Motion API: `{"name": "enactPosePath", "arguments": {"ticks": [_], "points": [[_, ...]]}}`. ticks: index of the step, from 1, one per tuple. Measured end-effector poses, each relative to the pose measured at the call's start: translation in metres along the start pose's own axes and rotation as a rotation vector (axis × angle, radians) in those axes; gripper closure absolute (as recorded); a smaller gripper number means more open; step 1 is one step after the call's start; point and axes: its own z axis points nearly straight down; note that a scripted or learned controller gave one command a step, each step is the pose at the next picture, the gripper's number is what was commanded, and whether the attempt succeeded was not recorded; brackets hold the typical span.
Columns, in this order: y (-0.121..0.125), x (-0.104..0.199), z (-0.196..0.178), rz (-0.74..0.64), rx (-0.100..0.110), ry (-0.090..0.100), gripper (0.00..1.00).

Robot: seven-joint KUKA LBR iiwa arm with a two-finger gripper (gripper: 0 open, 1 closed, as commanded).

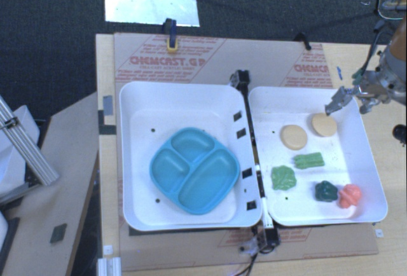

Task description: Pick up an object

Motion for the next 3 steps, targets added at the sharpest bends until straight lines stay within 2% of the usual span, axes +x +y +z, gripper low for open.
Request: {"name": "enactPosePath", "arguments": {"ticks": [2, 3], "points": [[0.001, -0.009, 0.114, 0.001, 0.004, 0.001, 0.00], [0.004, -0.009, 0.160, 0.003, -0.004, 0.001, 0.00]]}}
